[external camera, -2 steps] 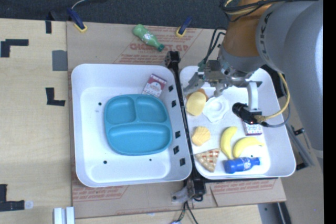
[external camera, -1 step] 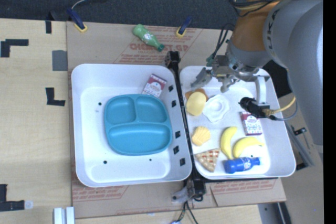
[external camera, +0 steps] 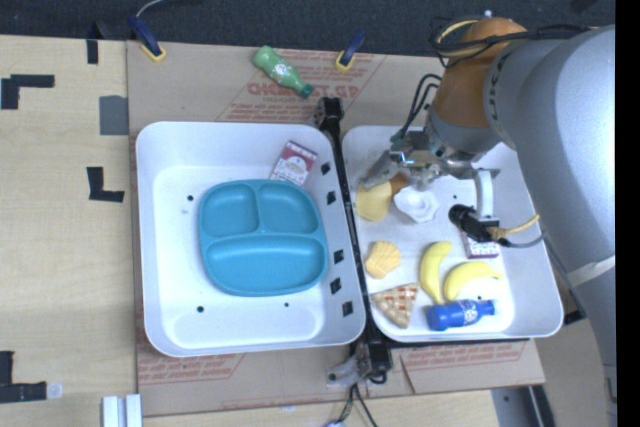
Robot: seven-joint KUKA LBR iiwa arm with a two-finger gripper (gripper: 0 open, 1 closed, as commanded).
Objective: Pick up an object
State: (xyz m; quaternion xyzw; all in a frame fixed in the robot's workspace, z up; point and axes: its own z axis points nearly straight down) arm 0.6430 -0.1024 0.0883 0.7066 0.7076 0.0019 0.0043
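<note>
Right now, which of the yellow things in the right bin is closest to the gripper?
The pale yellow chunk at the bin's upper left, just below the gripper. The banana, lemon and shell-shaped piece lie farther down.

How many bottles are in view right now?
2. A green bottle lies on the cardboard behind the bins; a blue bottle lies at the right bin's front. The arm may hide others.

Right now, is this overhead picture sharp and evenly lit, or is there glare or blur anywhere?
Camera view: lighting even, shadows soft; the white bins look bright with slight glare on the rims; the blue plate is sharp; the arm near the lens is soft, and the gripper is hard to read.
</note>
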